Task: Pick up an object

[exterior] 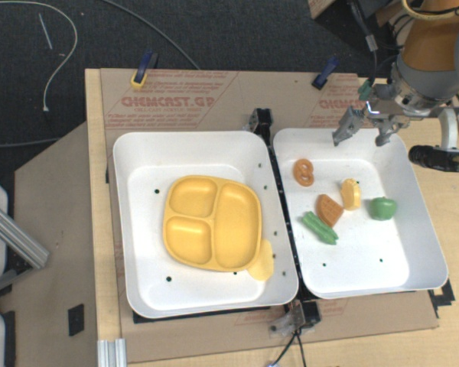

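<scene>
Two bins; left bin [130,205]: yellow tray [212,222]; right bin [413,243]: five toy foods

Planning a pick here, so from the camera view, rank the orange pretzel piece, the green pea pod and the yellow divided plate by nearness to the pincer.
1. Orange pretzel piece, right bin's upper left, below the pincer.
2. Green pea pod, lower in that bin.
3. Yellow divided plate, left bin.

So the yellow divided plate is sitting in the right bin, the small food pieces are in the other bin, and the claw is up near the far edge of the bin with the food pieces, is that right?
Not quite. The camera view shows the yellow divided plate in the left bin, not the right one. The rest holds: the small food pieces lie in the other bin, and the claw is near that bin's far edge.
</scene>
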You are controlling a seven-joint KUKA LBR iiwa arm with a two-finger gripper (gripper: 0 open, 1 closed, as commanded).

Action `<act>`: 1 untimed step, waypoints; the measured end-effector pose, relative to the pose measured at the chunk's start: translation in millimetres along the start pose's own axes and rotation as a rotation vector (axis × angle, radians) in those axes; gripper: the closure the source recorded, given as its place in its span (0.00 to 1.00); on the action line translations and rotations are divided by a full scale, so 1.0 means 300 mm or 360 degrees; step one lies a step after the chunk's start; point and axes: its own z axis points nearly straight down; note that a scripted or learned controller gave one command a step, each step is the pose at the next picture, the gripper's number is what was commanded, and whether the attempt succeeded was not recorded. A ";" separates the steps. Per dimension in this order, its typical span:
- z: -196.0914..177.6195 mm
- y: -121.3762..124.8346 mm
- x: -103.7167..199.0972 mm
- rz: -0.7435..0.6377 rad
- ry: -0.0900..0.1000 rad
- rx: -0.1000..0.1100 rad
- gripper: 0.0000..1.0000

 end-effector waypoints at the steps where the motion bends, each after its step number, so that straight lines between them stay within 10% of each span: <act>1: -0.026 0.008 0.001 -0.0004 -0.0003 -0.0021 0.00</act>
